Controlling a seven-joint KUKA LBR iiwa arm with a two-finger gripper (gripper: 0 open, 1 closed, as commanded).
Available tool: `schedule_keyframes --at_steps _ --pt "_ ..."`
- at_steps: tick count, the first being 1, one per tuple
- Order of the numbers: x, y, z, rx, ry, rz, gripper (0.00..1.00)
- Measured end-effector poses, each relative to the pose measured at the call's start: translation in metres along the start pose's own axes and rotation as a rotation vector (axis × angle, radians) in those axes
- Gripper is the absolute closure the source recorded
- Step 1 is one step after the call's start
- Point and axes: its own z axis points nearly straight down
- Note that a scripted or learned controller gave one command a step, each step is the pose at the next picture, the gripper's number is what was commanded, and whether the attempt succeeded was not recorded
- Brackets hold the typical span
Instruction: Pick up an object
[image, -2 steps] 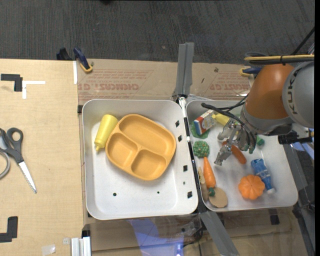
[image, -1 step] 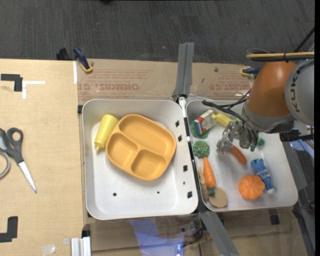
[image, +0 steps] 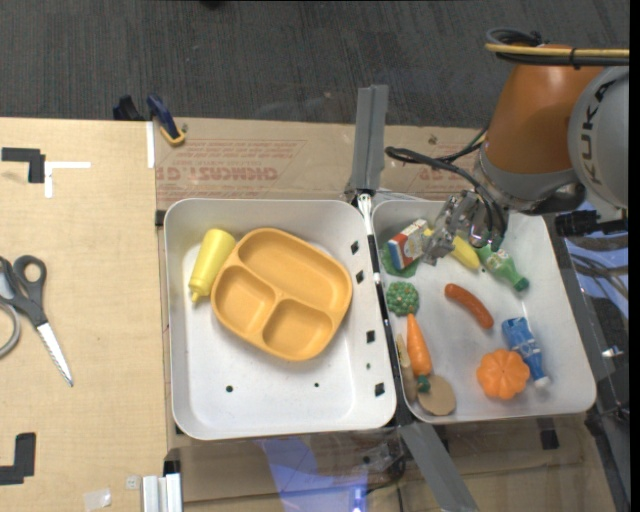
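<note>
A: Object first: your candidates all lie in the right bin (image: 565, 395), and the arm (image: 545, 110) hangs over that bin's far end. Nothing has left the bin floor as far as you can see, so count the pick as not yet made.

B: Take me through it, biggest down.

A: The worktop (image: 80, 300) carries two bins. The left bin (image: 270, 405) holds a yellow divided plate (image: 280, 292) with a yellow bottle (image: 209, 261) touching its left edge. In the right bin you have an orange pumpkin (image: 501, 373), a carrot (image: 417, 345), a blue carton (image: 524, 343), a sausage (image: 469, 304), a green bottle (image: 502, 268), a red-and-white carton (image: 405, 247), a yellow banana (image: 464, 253) and a broccoli head (image: 402, 297).

B: And the gripper?

A: The gripper (image: 462, 225) sits low among the far cluster, just beside the banana and the red-and-white carton. You cannot tell its state from here, nor whether it touches anything.

B: What's left, then?

A: By my reading, the whole grasp and the lift.
</note>
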Motion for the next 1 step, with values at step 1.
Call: schedule_keyframes --at_steps 1 --pt "-0.0164 0.0087 -0.054 0.001 0.001 0.075 1.0"
